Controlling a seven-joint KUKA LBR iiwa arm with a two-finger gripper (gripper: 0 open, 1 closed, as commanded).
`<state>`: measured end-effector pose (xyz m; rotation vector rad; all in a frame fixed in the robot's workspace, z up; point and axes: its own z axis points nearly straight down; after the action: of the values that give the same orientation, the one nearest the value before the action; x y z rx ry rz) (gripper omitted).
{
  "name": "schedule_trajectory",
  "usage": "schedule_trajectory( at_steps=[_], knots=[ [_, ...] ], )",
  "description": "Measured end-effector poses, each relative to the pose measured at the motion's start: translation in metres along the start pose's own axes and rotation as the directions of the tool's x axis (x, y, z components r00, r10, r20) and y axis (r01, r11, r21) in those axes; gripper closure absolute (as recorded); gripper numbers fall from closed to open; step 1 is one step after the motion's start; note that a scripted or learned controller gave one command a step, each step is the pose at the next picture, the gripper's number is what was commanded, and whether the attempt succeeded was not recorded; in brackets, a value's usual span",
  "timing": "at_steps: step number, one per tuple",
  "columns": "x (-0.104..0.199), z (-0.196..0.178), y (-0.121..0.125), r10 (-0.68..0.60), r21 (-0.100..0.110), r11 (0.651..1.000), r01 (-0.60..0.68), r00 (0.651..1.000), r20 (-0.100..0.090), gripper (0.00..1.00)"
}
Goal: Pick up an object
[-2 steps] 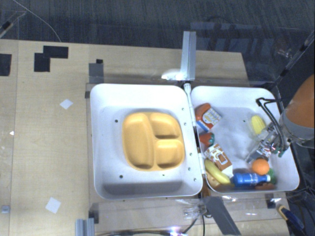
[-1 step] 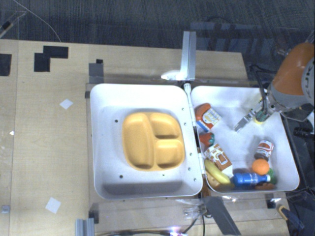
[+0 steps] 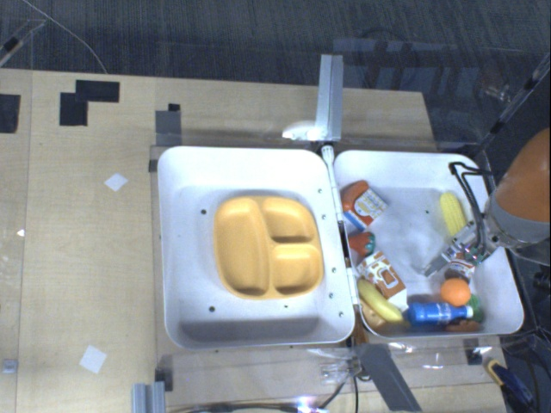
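Note:
The right bin (image 3: 508, 317) holds several small objects. A yellow corn cob (image 3: 452, 213) lies near its far right wall. An orange ball (image 3: 456, 292) sits beside a blue bottle (image 3: 437, 313) at the front. A banana (image 3: 380, 303) and a small printed carton (image 3: 382, 274) lie at the front left. A red-orange packet (image 3: 362, 203) lies at the far left, with a small green and red item (image 3: 362, 243) below it. My gripper (image 3: 446, 261) hangs low over the bin's right middle, just above the orange ball and below the corn.
The left bin (image 3: 185, 231) holds a yellow divided tray (image 3: 267, 246). A metal post (image 3: 330, 97) stands behind the seam between the bins. The arm's orange band (image 3: 527, 183) overhangs the right bin's right wall. Bare white floor shows in the right bin's middle (image 3: 409, 231).

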<state>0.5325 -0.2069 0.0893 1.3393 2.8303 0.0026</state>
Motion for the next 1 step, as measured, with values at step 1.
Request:
schedule_trajectory(
  at_steps=[1],
  knots=[
    [-0.0408, 0.0022, 0.0542, 0.239, 0.000, 0.971, -0.239, 0.971, -0.001, 0.00]
  ],
)
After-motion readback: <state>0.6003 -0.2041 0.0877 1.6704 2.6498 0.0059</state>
